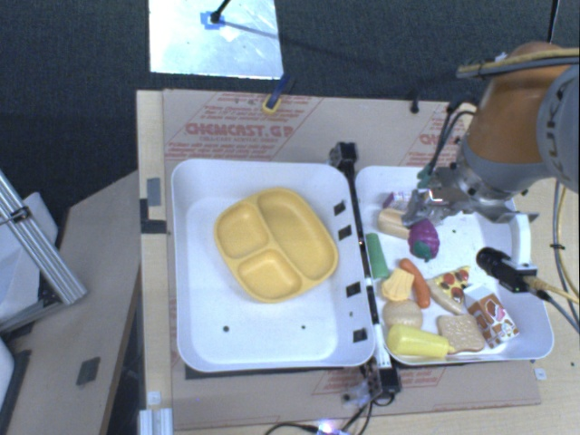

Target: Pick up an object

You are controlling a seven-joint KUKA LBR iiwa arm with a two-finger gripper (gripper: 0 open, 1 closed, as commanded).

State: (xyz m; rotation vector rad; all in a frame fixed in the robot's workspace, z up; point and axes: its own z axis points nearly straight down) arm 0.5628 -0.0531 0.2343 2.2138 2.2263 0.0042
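My gripper point(424, 208) hangs over the upper middle of the right bin point(536, 333), at the end of the grey and orange arm coming in from the right. A purple toy eggplant point(423, 240) sits directly below the gripper's tip, touching or nearly touching it. I cannot make out whether it is being held. A cream block point(391, 223) lies just left of the gripper.
Toy food fills the right bin's lower part: green stick point(376, 256), orange carrot point(418, 282), pizza slice point(450, 289), toast point(461, 333), yellow banana point(416, 341), brown box point(492, 319). A yellow divided plate point(275, 243) lies in the left bin point(195, 333).
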